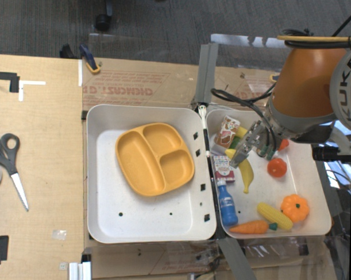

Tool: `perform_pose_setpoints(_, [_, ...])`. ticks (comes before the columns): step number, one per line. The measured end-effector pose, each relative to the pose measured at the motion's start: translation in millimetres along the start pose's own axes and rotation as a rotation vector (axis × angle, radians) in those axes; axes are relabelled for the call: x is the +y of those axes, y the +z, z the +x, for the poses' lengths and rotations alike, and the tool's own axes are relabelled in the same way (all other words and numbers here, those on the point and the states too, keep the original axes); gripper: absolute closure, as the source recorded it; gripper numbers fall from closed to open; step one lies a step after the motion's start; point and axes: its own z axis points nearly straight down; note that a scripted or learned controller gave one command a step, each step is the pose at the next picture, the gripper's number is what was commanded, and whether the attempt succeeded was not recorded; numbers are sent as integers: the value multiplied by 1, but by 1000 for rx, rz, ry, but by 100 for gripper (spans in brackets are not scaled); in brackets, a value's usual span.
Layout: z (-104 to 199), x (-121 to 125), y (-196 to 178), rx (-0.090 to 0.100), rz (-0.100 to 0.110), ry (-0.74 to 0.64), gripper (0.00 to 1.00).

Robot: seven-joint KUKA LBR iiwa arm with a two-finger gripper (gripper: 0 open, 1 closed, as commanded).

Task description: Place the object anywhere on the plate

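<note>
Nothing yet lies on the orange divided plate (156, 158); at its three o'clock the gripper (242, 151) hovers over the toy banana (246, 176), and I cannot tell its grip state.

wooden bench (36, 177) carries two white bins: left bin (98, 220), right bin (315, 181), touching side by side. scissors (11, 165) lie near its left edge.

Left bin (93, 179): yellow three-compartment plate (155, 158), tilted. Right bin (320, 187): gripper (244, 151) low above banana (245, 174); tomato (277, 167), small pumpkin (294, 207), corn cob (274, 216), carrot (250, 227), blue bottle (226, 205), two small cartons (227, 131). Bench, far left: scissors (11, 165).
</note>
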Motion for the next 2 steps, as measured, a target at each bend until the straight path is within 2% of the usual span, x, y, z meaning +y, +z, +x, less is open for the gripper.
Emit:
perform_pose_setpoints(1, [6,87,3,0,-2,-239,100])
perform_pose_setpoints(2, [6,87,3,0,-2,-239,0])
